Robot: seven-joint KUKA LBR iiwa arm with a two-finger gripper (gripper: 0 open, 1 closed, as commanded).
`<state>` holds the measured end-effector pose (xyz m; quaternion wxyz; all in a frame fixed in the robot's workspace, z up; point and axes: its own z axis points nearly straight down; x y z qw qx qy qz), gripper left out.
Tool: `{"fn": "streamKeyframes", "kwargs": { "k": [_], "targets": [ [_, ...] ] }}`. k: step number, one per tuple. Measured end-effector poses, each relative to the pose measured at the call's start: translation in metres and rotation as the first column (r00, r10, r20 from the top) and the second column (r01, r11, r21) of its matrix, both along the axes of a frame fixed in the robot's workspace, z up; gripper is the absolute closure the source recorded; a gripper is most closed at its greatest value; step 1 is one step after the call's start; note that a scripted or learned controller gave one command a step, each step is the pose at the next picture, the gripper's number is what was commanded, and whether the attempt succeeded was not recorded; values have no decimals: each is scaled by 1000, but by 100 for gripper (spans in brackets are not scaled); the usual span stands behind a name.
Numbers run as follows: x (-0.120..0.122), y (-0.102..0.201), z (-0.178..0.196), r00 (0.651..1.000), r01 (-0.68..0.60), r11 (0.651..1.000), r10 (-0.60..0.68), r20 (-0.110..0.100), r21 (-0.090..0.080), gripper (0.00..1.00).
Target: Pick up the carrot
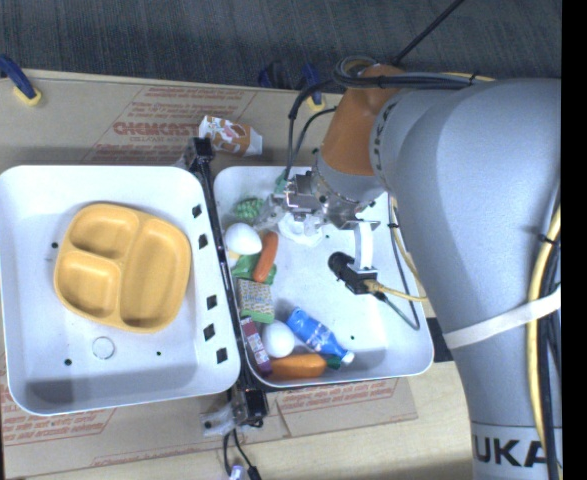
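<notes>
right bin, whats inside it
The right bin holds a carrot beside a white egg, a blue bottle, a second egg, an orange piece and a packet. The arm covers the bin's upper right part.

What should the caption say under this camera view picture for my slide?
Robot gripper hovers over the right bin, near the carrot; a yellow tray sits left.
</notes>
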<state>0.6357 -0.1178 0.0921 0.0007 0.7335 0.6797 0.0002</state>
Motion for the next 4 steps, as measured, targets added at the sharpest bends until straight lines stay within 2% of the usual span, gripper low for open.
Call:
{"fn": "streamKeyframes", "kwargs": {
  "k": [1,2,3,4],
  "targets": [
    [0,0,10,1000,-4,1000,4,-5,1,100],
    [-29,-38,153,995,-96,995,96,-3,0,100],
    [-79,-78,215,996,-86,996,86,-3,1,100],
    [-120,-93,266,975,-224,975,224,-2,0,100]
  ]
}}
